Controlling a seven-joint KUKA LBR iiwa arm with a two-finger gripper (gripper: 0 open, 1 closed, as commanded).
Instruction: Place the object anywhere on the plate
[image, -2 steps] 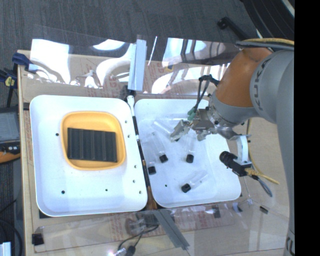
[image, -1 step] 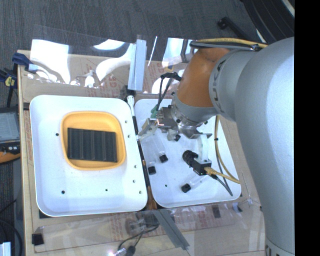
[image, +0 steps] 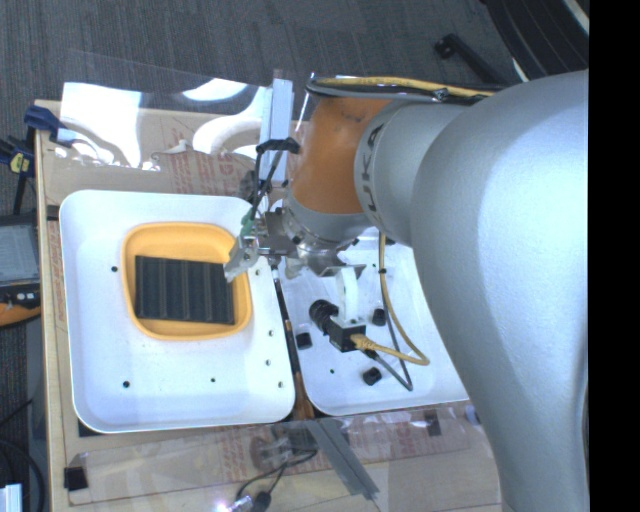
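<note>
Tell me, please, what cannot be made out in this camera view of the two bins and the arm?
- Gripper: small and blurred at the yellow plate's right rim; what it holds, if anything, is unclear.
- Right bin: its upper and right parts are covered by the grey arm.
- Small dark pieces in the right bin: too small to identify.
- Dark ridged insert on the plate: its make is unclear.

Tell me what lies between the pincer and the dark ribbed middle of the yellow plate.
In the camera view, just the plate's own yellow rim: the pincer hangs at its right edge, with nothing else before the dark ribbed middle.
</note>
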